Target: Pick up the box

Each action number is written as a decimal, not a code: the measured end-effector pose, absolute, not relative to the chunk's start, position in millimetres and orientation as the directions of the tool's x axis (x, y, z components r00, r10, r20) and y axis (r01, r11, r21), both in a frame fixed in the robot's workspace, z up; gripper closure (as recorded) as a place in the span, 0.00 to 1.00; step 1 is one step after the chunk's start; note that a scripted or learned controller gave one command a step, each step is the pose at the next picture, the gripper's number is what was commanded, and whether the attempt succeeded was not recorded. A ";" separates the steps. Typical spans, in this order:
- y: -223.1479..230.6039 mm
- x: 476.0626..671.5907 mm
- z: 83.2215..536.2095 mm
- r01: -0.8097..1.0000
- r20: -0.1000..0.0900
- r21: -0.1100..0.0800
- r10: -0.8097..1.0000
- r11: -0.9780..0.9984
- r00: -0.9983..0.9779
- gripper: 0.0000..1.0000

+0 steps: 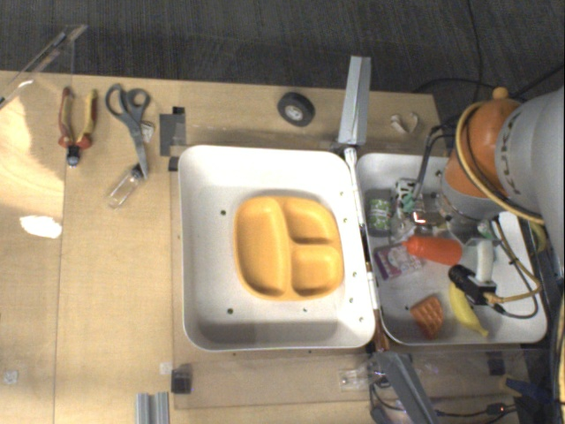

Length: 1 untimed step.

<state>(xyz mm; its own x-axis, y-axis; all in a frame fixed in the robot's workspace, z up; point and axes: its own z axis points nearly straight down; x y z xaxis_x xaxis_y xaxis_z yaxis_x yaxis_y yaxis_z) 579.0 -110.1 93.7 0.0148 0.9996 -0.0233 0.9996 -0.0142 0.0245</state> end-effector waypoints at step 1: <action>-113.3 619.1 92.8 0.998 -0.024 0.014 0.998 0.067 -0.066 0.00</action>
